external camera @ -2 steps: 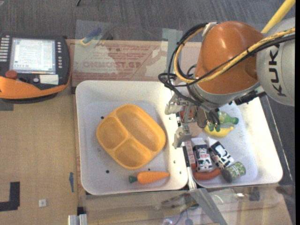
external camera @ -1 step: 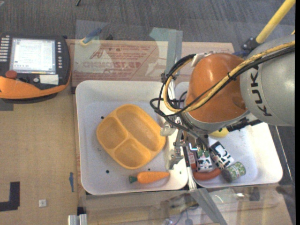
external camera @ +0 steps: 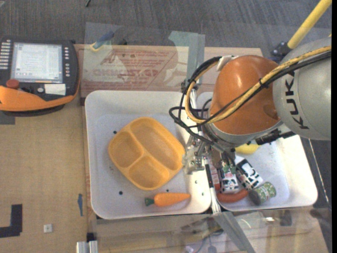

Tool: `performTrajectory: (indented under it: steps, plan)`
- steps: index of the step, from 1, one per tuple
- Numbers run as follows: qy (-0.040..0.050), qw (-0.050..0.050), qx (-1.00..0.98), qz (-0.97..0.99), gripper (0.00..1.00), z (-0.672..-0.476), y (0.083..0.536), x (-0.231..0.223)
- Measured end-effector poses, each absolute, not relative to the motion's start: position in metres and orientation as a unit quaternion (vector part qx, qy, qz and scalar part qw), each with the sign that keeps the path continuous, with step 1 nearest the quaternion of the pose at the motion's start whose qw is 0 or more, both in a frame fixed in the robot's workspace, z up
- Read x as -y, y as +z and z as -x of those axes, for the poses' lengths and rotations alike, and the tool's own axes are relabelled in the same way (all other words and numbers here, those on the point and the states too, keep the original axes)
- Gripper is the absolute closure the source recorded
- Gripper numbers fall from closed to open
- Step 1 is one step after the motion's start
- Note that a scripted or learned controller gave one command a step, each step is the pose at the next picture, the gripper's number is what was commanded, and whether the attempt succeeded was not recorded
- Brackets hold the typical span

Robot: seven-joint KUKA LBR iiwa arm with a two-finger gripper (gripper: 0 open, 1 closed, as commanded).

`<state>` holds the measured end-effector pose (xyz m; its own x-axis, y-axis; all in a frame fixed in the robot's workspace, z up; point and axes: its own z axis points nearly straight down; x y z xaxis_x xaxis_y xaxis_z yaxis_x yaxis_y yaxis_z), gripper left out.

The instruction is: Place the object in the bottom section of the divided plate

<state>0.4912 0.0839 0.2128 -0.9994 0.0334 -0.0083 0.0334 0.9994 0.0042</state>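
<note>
Orange three-section divided plate (external camera: 146,153) lies in left bin (external camera: 97,141)

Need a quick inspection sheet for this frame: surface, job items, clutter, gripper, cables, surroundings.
Surface: two white bins side by side, left bin, right bin, on a bench.
Job's things: orange divided plate in left bin, sections bare; carrot lies in front of it, apart from the plate.
Clutter: right bin holds a yellow item, red item, green can, black-and-white item.
Gripper: gripper over the bins' shared edge; finger state unclear.
Cables: black and yellow cables loop around the wrist.
Surroundings: teach pendant at left; taped sheet behind bins.
</note>
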Motion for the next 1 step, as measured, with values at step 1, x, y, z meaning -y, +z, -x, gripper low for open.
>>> performTrajectory:
  steps: [1]
  plan:
    - [0.001, 0.003, -0.999, 0.043, 1.0, -0.5577, 0.21, -0.1051]
